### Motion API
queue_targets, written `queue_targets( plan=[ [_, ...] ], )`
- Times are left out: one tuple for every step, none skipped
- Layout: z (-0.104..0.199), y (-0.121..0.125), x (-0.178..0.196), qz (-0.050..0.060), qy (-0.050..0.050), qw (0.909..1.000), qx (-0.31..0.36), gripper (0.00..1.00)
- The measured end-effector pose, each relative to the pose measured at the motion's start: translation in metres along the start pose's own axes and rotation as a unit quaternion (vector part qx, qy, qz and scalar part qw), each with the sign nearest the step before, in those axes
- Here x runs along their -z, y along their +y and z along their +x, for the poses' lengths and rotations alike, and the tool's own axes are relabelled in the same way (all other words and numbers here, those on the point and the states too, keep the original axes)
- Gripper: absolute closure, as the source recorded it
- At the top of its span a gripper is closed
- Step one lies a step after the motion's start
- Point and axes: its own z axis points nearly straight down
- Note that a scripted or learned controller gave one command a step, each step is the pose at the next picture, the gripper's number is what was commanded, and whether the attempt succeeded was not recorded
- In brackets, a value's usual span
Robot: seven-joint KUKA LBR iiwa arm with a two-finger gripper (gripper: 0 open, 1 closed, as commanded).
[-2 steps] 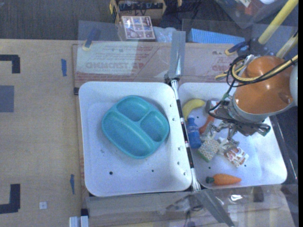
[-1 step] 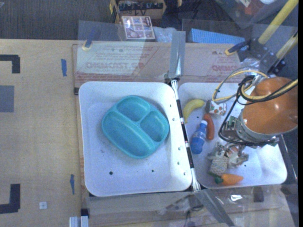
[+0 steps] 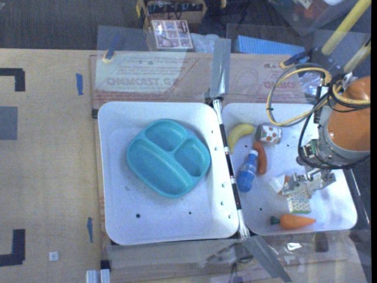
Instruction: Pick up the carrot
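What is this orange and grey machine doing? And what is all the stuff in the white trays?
That is a robot arm, reaching in from the right. At its end is a gripper, a metal hand with two fingers, hanging over the right bin. The picture comes from one camera fixed above the bench, looking down at a slant.

The left bin holds a blue plate with sections. The right bin holds a banana, a blue bottle, a small spotted box and the carrot, which lies near the front edge, just below the gripper.

The robot is meant to pick up the carrot. It lies loose in the bin, not between the fingers.
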Motion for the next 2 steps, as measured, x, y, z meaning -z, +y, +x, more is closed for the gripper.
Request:
queue_targets(
  plan=[
    [0.000,-0.045,-0.040,-0.002,0.001,0.9722,0.234,1.00],
    [0.020,-0.082,0.012,-0.001,-0.001,0.9442,0.329,1.00]
  ],
)
